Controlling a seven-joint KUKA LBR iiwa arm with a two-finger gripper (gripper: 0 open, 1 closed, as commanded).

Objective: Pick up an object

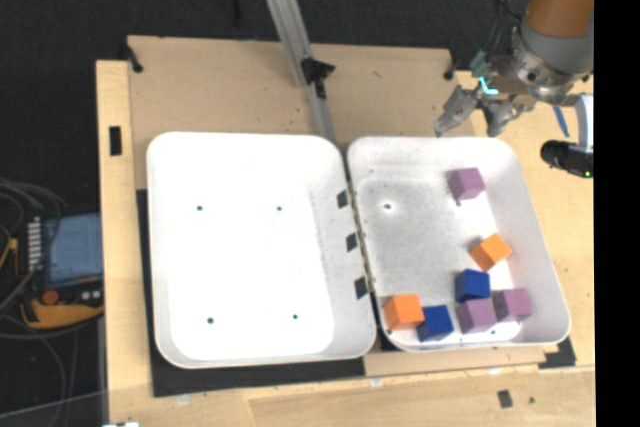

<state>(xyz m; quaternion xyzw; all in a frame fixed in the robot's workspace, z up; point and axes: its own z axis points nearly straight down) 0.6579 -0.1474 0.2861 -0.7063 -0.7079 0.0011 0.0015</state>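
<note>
The right bin (400, 245) holds several small blocks. A purple block (465, 183) lies near its far side, and an orange block (491, 251) sits toward its right wall. Along the near edge are an orange block (404, 310), a blue block (435, 323), another blue block (472, 285) and two purple blocks (477, 315) (514, 303). My gripper (473, 115) hangs above the far rim of the right bin, beyond the purple block. Its two fingers are spread apart with nothing between them.
The left bin (250, 245) lies beside the right one, joined by dark clips. A slanted metal rail (285, 5) rises behind the bins. Cables and a blue box (72, 250) sit off the bench at the left.
</note>
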